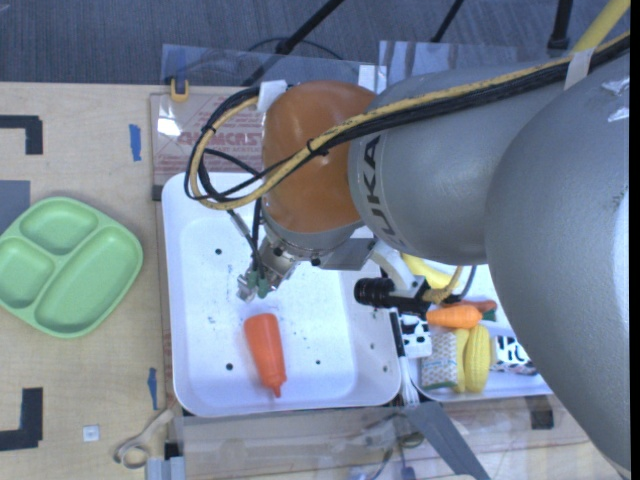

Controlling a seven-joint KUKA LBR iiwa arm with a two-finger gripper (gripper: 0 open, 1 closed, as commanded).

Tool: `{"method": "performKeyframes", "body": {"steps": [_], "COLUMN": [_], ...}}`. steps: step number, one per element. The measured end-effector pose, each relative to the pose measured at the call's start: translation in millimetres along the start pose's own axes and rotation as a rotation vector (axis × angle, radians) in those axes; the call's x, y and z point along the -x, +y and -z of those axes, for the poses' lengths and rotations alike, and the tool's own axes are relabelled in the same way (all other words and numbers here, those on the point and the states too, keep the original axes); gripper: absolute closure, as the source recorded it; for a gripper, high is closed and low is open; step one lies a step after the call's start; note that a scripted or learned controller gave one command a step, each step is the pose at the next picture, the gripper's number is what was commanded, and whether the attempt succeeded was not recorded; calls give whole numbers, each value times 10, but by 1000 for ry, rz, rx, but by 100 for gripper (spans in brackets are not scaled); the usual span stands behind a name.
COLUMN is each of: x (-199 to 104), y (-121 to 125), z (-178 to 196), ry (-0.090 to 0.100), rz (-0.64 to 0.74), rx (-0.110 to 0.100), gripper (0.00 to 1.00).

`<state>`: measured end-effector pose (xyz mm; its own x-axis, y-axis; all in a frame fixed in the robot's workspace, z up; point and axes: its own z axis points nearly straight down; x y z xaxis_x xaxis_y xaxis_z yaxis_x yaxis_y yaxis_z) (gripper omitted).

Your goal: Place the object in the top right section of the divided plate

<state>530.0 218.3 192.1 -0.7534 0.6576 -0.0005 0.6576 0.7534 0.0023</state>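
- Hand (pixel 255 284) hangs over the middle of the left bin (pixel 200 378); its fingers look nearly together, gripping nothing, though the view is blurry.
- Carrot (pixel 266 351), orange and tapered, lies flat near the bin's front edge, long axis front-to-back, narrow tip toward the front.
- Divided plate (pixel 66 264), green, sits on the surface's left side.

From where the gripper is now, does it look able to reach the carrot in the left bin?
Probably yes. The gripper hangs just above the carrot in the left bin, and nothing lies between them; the bin floor around the carrot is bare.
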Motion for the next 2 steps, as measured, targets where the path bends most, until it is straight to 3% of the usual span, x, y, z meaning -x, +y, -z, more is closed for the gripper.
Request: {"method": "performKeyframes", "body": {"steps": [1,2], "x": [523,473], "y": [456,469], "z": [-543,336], "ry": [-2,-2], "rz": [185,193], "rx": [2,2], "gripper": [100,100]}}
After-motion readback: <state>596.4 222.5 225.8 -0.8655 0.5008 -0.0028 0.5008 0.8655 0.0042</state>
